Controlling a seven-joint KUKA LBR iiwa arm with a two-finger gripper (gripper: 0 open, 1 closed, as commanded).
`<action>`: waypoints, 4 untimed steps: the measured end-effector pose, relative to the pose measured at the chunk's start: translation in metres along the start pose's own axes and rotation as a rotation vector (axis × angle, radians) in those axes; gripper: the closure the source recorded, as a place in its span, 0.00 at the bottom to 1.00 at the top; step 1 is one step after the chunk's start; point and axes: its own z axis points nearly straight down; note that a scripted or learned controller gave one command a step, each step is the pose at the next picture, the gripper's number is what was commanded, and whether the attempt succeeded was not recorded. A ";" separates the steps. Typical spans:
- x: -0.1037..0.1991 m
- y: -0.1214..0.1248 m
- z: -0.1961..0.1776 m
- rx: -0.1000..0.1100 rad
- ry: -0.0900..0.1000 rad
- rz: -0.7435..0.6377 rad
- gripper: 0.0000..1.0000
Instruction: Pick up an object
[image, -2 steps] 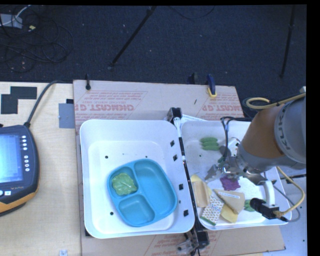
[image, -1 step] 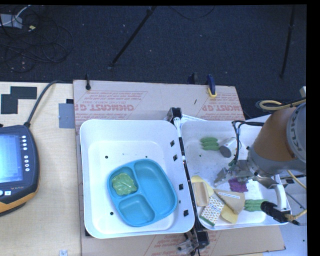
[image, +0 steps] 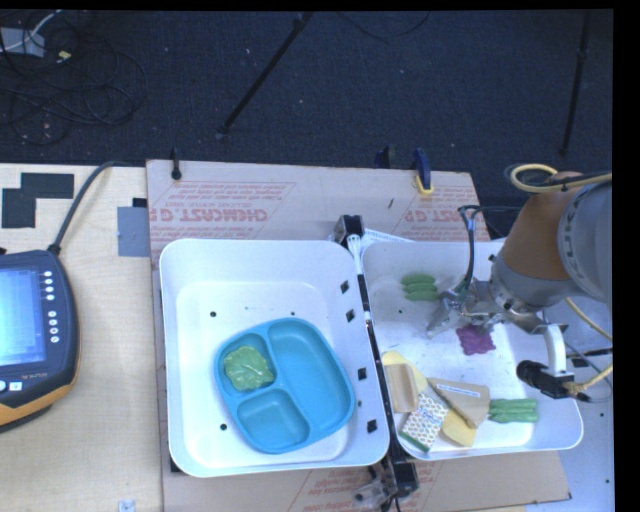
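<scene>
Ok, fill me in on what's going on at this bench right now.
The grey arm reaches in from the right, its tool low over the right bin, next to a purple object. Nothing is visibly held. That bin also holds two green pieces and a cluster of yellow, tan and checkered items. In the left bin, a blue divided tray carries a green lump.

Grey arm (image: 592, 240), orange wrist band (image: 535, 235), metal pincer (image: 452, 312), black cable

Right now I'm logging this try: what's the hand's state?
Hand: cannot be told; it hovers low in the right bin beside the purple object.
</scene>
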 end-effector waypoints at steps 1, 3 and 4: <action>0.035 -0.044 -0.001 0.002 0.001 0.003 0.00; -0.012 0.013 -0.010 0.002 -0.001 -0.004 1.00; -0.012 0.013 -0.010 0.003 -0.001 -0.005 0.00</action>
